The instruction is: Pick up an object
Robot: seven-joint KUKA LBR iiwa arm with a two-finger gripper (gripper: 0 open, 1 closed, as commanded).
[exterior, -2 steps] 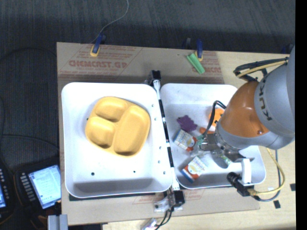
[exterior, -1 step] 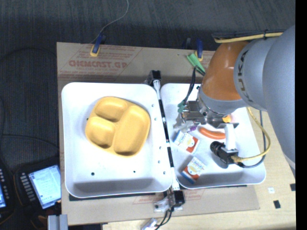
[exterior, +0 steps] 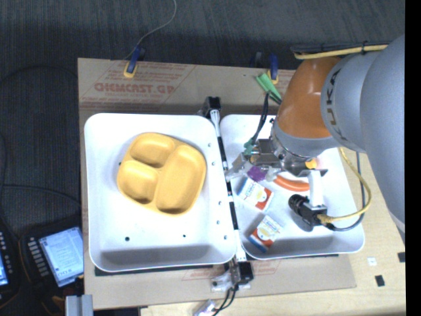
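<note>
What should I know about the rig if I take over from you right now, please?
Tool: low over the right bin, near its left wall; nothing visibly held.
Right bin: purple item just under the tool, orange piece, upper packet, lower packet.
Left bin: yellow bread-shaped item.
Done: no pick seen.
Left: grasp and lift one object.

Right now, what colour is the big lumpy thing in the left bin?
The lumpy thing is plain yellow all over, seen best in the camera view.
</note>
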